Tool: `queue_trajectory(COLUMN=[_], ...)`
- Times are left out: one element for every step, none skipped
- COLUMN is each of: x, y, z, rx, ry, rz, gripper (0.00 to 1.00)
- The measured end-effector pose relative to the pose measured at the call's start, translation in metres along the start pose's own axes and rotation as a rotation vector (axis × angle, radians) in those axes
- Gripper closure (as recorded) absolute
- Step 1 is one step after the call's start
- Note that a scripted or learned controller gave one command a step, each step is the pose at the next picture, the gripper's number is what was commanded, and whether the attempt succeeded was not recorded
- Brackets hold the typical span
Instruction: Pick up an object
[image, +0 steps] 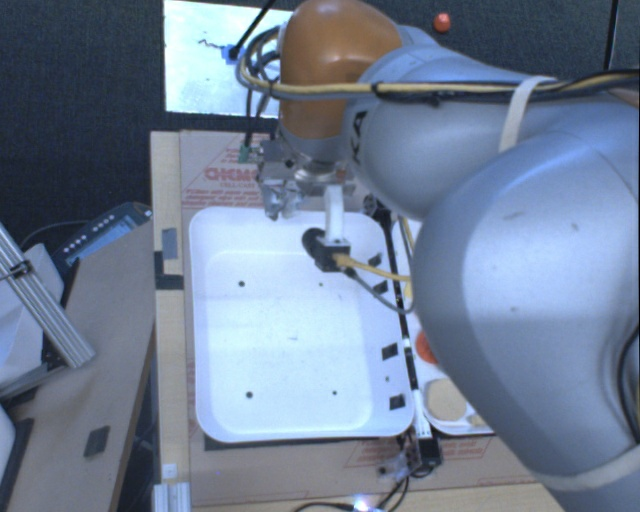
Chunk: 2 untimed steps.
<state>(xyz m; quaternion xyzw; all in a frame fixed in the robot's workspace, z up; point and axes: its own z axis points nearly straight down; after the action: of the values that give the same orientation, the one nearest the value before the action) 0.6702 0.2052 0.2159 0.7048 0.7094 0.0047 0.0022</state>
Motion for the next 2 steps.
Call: queue_trajectory(x=[0.02,0.006], y=[-0.004,-0.019], z=[0.086,0.134], rx=[0.014,0.013], ry=[-0.004,-0.005], rz=[0.0,0.006], gripper=[1.0,1.0])
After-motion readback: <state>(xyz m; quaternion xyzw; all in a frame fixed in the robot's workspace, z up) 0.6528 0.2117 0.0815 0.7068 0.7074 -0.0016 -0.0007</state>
